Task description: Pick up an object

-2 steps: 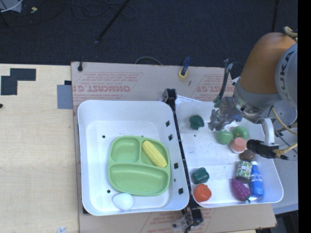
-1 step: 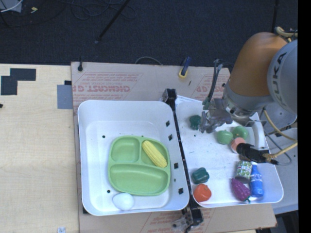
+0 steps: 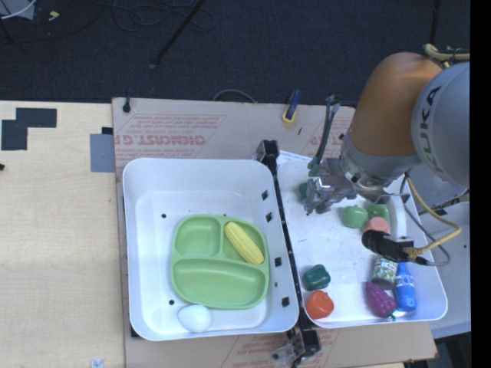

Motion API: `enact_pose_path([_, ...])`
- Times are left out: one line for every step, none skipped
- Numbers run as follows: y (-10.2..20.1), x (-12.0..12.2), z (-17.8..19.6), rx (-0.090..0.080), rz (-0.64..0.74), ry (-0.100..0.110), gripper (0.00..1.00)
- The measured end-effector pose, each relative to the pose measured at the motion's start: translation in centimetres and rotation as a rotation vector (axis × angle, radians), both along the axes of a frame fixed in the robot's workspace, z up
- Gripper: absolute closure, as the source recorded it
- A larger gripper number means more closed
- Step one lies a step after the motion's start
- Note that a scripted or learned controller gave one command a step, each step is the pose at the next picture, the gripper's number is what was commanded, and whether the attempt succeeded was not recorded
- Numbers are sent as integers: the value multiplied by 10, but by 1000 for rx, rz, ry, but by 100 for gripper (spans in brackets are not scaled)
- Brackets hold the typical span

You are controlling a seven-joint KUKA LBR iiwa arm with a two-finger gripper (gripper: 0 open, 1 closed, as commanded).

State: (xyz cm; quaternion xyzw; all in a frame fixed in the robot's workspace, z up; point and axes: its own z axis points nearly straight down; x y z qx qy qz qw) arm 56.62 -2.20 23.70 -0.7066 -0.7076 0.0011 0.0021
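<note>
The left bin (image 3: 146,205) holds a green divided plate (image 3: 219,263) carrying a corn cob (image 3: 244,242), with a white egg (image 3: 194,317) beside it. The end effector (image 3: 318,194) hangs over the right bin (image 3: 341,251); its spread cannot be told. Nearby lie a green pepper (image 3: 315,277), tomato (image 3: 319,304) and purple grapes (image 3: 379,299).

lab: robot arm (image 3: 414,121), bench bins (image 3: 138,205).

Two white bins (image 3: 146,205) sit on tan cardboard with faded red print. In the left bin, a pale green divided tray (image 3: 219,278) carries yellow corn (image 3: 244,242) — beside it, a white egg (image 3: 194,317). The right bin has a dark green pepper (image 3: 315,277), an orange-red tomato (image 3: 319,304), purple grapes (image 3: 378,298) and a blue bottle (image 3: 404,291). My arm (image 3: 418,110) — grey, banded orange.
</note>
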Motion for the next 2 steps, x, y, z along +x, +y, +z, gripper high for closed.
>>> enact_pose_path([-1,-5,-2,-1,-2,1,100])
enact_pose_path([3,9,-8,-1,-1,-2,100])
